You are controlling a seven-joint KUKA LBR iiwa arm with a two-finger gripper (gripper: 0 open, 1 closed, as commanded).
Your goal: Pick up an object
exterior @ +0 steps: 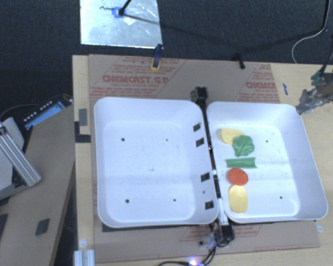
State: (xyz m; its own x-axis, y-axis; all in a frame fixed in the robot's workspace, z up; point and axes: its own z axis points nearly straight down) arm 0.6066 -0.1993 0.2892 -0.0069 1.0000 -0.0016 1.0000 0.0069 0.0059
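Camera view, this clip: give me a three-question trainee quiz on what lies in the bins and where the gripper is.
1. True or false: all the items lie in the right bin.
2. Which item lies between the green strip and the lower yellow piece?
A. a blue cube
B. the orange disc
C. a white cup
3. Fill in: the gripper sits outside the right bin, near its upper ____ corner.

Key:
1. True: the upper yellow piece, the green leafy piece, the strip, the disc and the lower yellow piece all lie there, near its left wall.
2. B
3. right
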